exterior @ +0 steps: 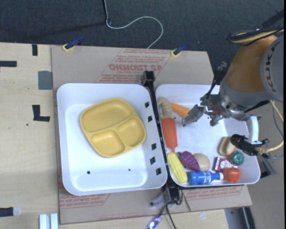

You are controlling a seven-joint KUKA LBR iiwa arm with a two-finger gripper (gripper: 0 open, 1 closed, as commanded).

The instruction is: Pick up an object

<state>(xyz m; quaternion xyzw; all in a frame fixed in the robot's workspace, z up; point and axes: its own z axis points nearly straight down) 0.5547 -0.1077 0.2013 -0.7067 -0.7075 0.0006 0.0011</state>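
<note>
Gripper (pixel 202 114) spread wide, empty, above right bin (pixel 200 140) — carrot (pixel 180 110) partly hidden behind one finger.

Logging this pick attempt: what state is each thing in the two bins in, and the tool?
Tool: open, over the right bin, holding nothing.
Yellow plate: flat in left bin, compartments bare.
Corn: lying flat.
Blue bottle: on its side.
Orange carrot: lying along the divider.
</note>
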